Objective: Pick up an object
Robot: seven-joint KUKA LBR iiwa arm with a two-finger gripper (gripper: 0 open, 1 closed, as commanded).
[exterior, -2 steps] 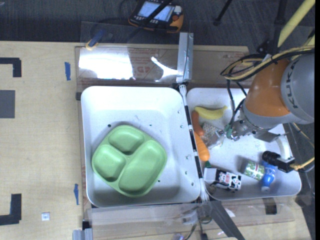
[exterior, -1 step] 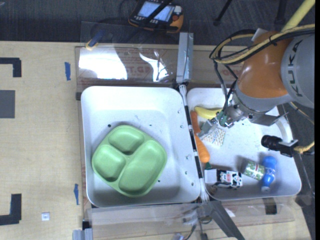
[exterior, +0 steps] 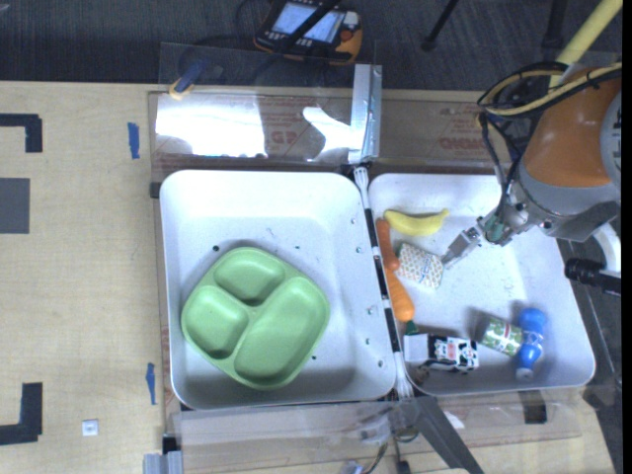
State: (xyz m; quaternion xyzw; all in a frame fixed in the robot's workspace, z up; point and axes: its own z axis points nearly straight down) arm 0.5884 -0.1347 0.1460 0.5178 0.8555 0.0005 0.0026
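Sitting in the left bin (exterior: 188,205), a green divided plate (exterior: 255,314) fills the lower half. The right bin (exterior: 553,294) holds a banana (exterior: 415,222), carrot (exterior: 395,275), patterned block (exterior: 419,266), small bottle (exterior: 513,338) and toy cow (exterior: 449,351). The gripper (exterior: 464,245) hangs beside the block; its fingers' spread is unclear.

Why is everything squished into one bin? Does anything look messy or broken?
Nothing looks broken or spilled. The right bin holds a jumble: a banana, a carrot lying along the divider, a patterned block, a black-and-white toy and a bottle on its side. The left bin holds just a green divided plate.
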